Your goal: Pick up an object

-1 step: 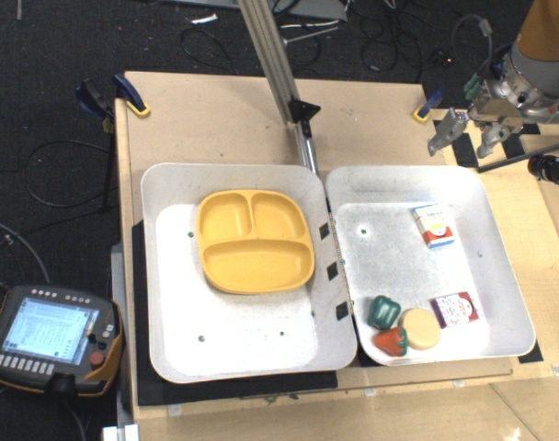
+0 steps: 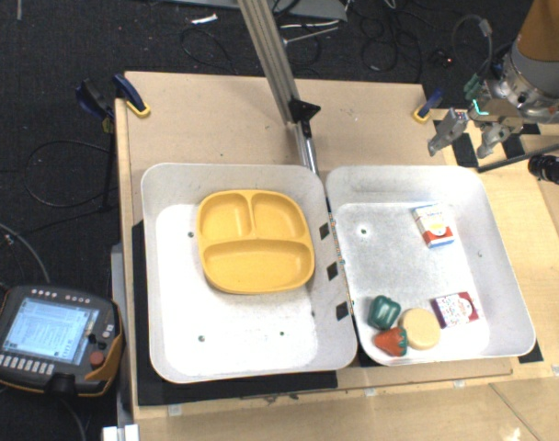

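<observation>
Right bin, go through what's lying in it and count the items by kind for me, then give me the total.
Small printed boxes: 2, one orange and white, one pink and white
Green pepper-like toy: 1
Red toy piece: 1
Pale yellow round piece: 1
Total in the right bin: 5

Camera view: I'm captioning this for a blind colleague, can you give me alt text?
A robot gripper hangs open above the far right corner of the bench, holding nothing. The right bin holds two small boxes and a cluster of toy foods; the left bin holds a yellow divided plate.
</observation>
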### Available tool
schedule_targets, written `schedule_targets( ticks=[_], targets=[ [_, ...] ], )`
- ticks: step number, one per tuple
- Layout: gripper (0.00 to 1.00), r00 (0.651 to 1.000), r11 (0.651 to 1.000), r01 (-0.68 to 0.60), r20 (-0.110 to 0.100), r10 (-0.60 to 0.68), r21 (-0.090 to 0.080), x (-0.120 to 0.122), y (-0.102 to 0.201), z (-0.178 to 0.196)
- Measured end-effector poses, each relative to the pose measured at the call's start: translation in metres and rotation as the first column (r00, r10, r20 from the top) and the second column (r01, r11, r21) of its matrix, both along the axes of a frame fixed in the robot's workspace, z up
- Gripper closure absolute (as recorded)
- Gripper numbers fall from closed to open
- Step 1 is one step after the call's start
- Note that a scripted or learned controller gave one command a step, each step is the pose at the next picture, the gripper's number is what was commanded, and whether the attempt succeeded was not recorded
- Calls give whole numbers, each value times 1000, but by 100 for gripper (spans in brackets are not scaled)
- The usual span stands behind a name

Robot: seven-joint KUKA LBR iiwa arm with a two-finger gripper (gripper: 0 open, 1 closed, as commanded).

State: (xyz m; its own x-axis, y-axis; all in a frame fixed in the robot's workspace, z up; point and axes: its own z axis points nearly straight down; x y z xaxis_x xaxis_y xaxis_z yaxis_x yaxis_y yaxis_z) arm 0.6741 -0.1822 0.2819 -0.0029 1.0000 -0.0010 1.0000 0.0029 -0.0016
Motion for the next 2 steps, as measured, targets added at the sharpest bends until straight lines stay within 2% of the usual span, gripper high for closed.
schedule_targets(
  ticks=[2],
  targets=[
    [0,1000,1000,3,-5,-3,2,-6,-2,-127]
  ],
)
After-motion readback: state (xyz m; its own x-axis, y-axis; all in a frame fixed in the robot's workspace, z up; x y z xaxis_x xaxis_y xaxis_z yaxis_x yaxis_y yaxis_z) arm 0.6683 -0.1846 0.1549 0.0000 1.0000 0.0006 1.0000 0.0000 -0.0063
